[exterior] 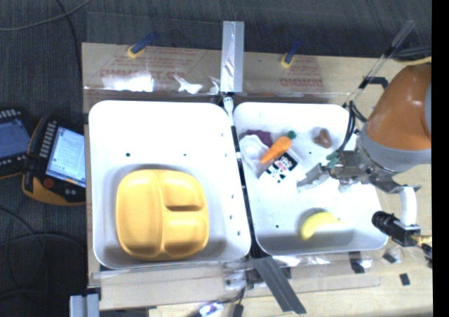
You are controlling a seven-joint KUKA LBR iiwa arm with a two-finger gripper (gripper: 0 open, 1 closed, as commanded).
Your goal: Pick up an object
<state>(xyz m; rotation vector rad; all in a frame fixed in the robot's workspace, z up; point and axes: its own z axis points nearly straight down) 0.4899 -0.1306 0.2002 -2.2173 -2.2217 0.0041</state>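
Two white bins are seen side by side on the desk (105, 70). The left bin (112, 126) carries a yellow divided tray (163, 212) toward its 6 o'clock side. In the right bin (365, 235), a cluster lies at about 10 o'clock: an orange carrot (276, 149) set at a slant, a white piece (251, 146) just beside it at 9 o'clock, a purple item (264, 136) partly hidden beneath, and a small black-and-white box (282, 165) touching the carrot's lower end. A small brown item (322, 137) rests alone near the bin's 1 o'clock corner. A yellow banana (317, 224) lies at 6 o'clock, close to the front wall. The arm (401, 123) is entered from 3 o'clock, and the gripper (313, 176) is positioned over the bin's middle, between the carrot cluster and the banana, apart from both. Whether the gripper is released or clenched cannot be told, as its tip is blurred; nothing is seen held in it. A handheld controller (52, 161) with a lit screen is noted on the floor at 9 o'clock of the desk.
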